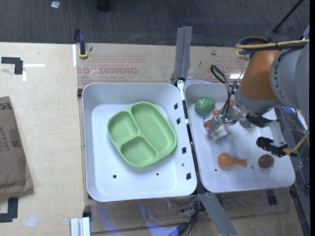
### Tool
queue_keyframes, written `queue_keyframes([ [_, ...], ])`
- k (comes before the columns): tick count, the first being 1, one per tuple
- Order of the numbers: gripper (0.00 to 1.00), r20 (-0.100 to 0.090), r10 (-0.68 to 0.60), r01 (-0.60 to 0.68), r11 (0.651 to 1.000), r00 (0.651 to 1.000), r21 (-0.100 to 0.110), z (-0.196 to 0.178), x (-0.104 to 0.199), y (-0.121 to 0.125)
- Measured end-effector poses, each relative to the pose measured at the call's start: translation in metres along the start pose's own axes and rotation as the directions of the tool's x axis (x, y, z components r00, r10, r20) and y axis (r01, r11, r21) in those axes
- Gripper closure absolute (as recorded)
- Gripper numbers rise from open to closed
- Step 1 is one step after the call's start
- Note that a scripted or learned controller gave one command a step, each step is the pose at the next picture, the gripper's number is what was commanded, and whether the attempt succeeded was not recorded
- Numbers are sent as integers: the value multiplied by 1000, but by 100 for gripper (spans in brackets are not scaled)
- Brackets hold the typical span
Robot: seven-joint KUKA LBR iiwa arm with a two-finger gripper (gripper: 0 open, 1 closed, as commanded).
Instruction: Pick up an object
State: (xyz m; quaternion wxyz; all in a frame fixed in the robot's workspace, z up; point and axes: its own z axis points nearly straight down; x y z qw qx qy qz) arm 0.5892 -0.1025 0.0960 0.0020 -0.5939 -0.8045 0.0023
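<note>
Where the hand [220, 123] hovers, a crumpled wrapper [217, 131] lies.

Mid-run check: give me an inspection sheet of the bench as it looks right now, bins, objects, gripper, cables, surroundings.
Surface: two white bins side by side, left bin, right bin, on a wooden bench.
Job's things: green lump, small can, orange gourd-shaped piece and brown ball, all in the right bin.
Clutter: green divided plate in the left bin.
Gripper: gripper low over the small can; grasp unclear.
Cables: black cable by the wrist.
Surroundings: brown paper bag at left; dark floor beyond.
</note>
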Motion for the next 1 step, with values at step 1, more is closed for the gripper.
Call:
queue_keyframes([
  [1, 100, 1, 136, -136, 991, 991, -1, -93, 80, 55],
])
